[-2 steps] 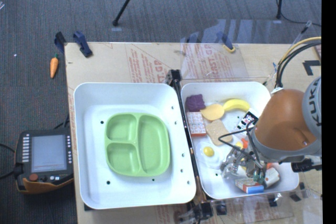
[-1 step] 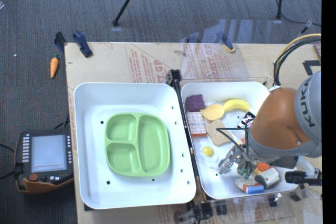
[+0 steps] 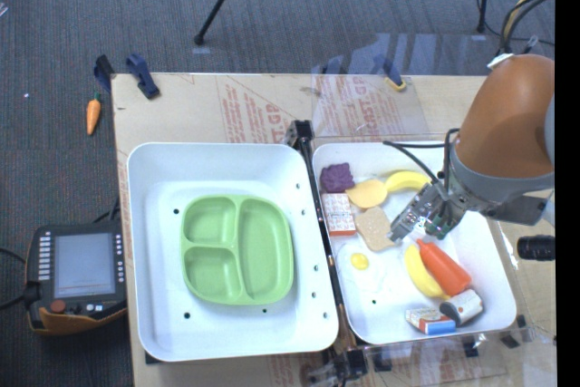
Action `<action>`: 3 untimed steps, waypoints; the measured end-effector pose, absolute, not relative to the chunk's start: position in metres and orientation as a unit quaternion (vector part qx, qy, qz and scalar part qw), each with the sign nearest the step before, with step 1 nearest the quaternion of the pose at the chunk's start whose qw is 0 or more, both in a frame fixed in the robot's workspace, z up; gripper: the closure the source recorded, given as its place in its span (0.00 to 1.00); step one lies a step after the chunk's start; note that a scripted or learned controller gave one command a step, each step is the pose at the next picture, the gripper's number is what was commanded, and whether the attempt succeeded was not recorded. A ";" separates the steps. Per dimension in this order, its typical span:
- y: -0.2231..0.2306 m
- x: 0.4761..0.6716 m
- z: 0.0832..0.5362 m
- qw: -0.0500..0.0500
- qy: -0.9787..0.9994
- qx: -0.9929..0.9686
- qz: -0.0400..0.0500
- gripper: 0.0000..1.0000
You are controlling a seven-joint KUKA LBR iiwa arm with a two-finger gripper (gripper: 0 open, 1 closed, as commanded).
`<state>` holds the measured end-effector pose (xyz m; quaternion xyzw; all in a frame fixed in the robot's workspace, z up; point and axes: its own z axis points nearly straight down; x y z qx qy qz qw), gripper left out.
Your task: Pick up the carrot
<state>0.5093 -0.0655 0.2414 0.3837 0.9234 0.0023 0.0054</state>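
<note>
The carrot (image 3: 444,267) is a stubby orange-red piece lying aslant in the right bin (image 3: 503,285), resting against a yellow banana-like piece (image 3: 415,272). My gripper (image 3: 420,222) hovers just above and to the left of the carrot's upper end, between it and a tan bread slice (image 3: 373,228). The gripper is open and nothing is between the fingers. A second, small orange carrot (image 3: 92,115) lies on the floor beyond the bench's far left corner.
The right bin also holds a purple piece (image 3: 337,177), a yellow banana (image 3: 406,181), a tan round piece (image 3: 367,193), a red-and-white box (image 3: 339,215), a small yellow piece (image 3: 360,261) and a small carton (image 3: 426,320). The left bin (image 3: 154,186) holds a green divided plate (image 3: 237,249).
</note>
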 end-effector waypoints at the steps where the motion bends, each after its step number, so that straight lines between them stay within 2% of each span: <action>1: -0.040 0.491 0.194 -0.003 0.920 0.391 -0.001 1.00; 2: -0.041 0.492 0.196 -0.002 0.920 0.391 0.000 0.00; 3: -0.094 0.575 0.091 0.004 0.890 0.455 0.002 0.00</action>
